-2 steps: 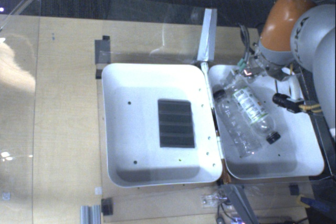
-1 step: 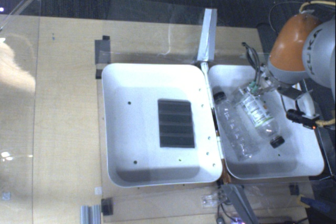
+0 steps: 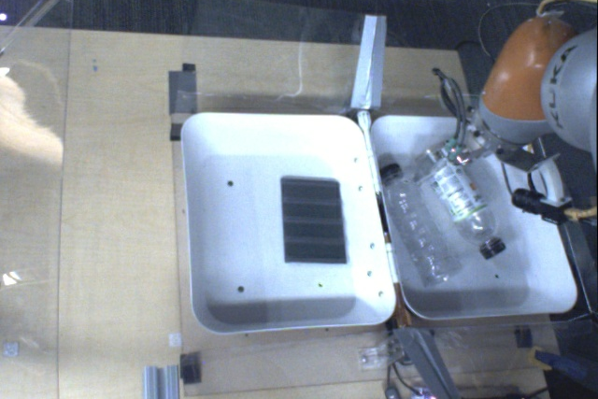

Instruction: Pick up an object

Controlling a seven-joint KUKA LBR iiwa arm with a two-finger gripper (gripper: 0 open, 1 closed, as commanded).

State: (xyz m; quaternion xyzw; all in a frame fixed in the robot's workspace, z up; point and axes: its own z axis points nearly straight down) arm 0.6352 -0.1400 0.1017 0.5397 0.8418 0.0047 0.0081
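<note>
— Over the right bin, what's the arm doing?
— Reaching in from the right, wrist angled down-left. Gripper sits at a clear bottle's upper end; grip state unclear.
— Labels?
— Unreadable. Second bottle alongside; black pad in left bin.

The arm runs off the right edge; its gripper blurs against clear bottles.

Two clear plastic bottles, lying flat, right bin
</note>
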